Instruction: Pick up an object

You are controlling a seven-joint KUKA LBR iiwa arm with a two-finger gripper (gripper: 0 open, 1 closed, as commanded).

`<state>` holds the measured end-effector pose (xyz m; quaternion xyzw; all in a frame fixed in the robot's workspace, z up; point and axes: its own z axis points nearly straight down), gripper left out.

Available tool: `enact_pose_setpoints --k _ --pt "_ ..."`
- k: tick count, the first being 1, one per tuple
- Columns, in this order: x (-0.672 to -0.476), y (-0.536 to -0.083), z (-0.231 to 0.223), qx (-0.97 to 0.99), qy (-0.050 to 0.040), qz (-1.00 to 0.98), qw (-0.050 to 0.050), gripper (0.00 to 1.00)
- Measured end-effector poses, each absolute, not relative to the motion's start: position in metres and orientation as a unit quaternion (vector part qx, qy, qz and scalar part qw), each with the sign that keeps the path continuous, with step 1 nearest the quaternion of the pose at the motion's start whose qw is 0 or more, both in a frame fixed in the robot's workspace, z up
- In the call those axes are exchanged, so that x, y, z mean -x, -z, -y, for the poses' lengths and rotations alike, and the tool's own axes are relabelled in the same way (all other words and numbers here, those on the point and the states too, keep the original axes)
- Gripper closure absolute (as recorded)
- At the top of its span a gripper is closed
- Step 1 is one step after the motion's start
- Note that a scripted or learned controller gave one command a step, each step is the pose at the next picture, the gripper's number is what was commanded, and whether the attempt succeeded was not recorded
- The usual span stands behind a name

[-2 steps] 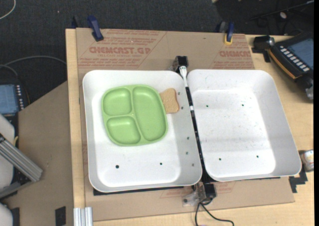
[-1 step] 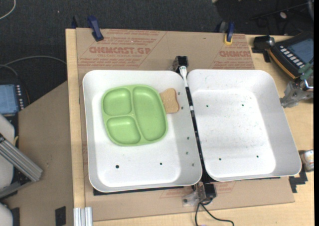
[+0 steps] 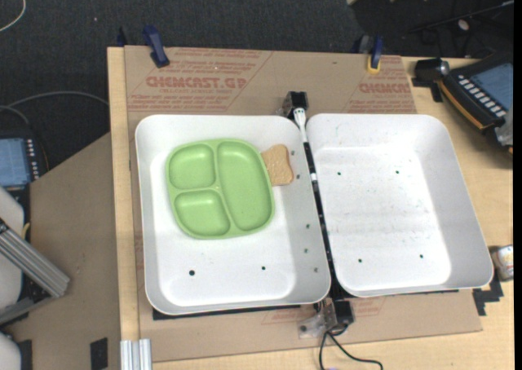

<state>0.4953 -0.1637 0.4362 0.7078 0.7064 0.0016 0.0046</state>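
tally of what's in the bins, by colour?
Green: 1, divided plate, in the left bin
Tan: 1, flat cracker-like piece, touching the plate's right rim
Total: 2, both in the left bin

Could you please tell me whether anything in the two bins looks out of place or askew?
Only a small thing: the tan cracker-like piece lies tilted against the right rim of the green divided plate in the left bin, rather than in one of its compartments. The plate itself sits slightly rotated. Nothing looks spilled or damaged.
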Motion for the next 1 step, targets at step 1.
enact_pose_setpoints --k 1 --pt "-0.4782 -0.3562 0.1281 -0.706 0.0019 -0.708 -0.004 1.00"
